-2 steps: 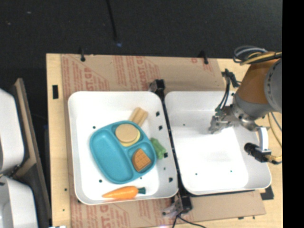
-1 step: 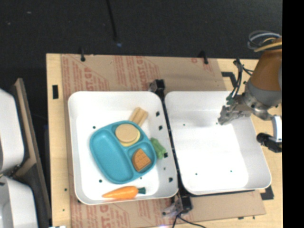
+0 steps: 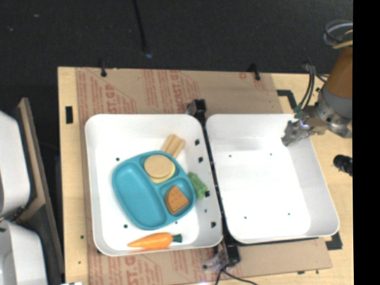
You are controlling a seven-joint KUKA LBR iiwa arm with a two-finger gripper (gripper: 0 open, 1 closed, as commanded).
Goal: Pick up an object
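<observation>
While the pincer (image 3: 295, 132) hangs over the right bin's (image 3: 270, 218) far right rim, too blurred to tell its state, the arm (image 3: 338, 94) is cut off right.

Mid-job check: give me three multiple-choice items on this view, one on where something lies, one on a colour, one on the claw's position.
1. Where does the carrot lie?
A. In the left bin, near its front edge
B. In the right bin
C. On the blue tray

2. What colour is the divided tray?
A. Red
B. Blue
C. Yellow

3. Where is the claw?
A. Down among the objects in the left bin
B. Over the carrot
C. At the far right corner of the right bin

Answers:
1 A: the carrot rests on the floor of the left bin, in front of the tray.
2 B: the tray is plainly blue.
3 C: the claw sits at that bin's upper right rim, apart from every object.
</observation>
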